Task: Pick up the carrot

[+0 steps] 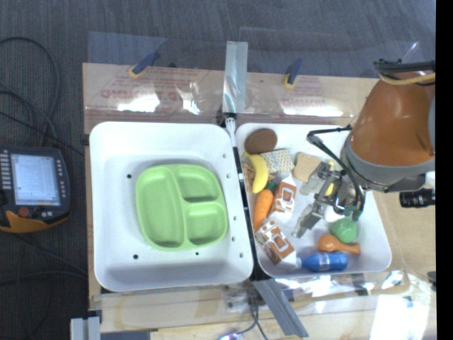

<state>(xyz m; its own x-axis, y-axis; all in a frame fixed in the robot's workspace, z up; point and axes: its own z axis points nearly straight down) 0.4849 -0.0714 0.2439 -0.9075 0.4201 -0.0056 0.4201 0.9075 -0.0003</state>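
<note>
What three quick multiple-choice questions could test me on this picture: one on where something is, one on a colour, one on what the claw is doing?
1. Where does the carrot lie?
A. On the tray
B. In the right bin, near the divider
C. On the floor

2. What colour is the tray in the left bin?
A. Green
B. Red
C. Blue

3. Is the gripper holding the carrot?
A. Yes
B. No, it is apart from it

Answers: 1 B, the carrot lies just below the banana by the right bin's left wall; 2 A, it is light green; 3 B, the carrot lies left of the gripper.

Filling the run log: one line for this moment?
gripper over right bin | carrot by left wall, untouched | no grasp seen
</note>
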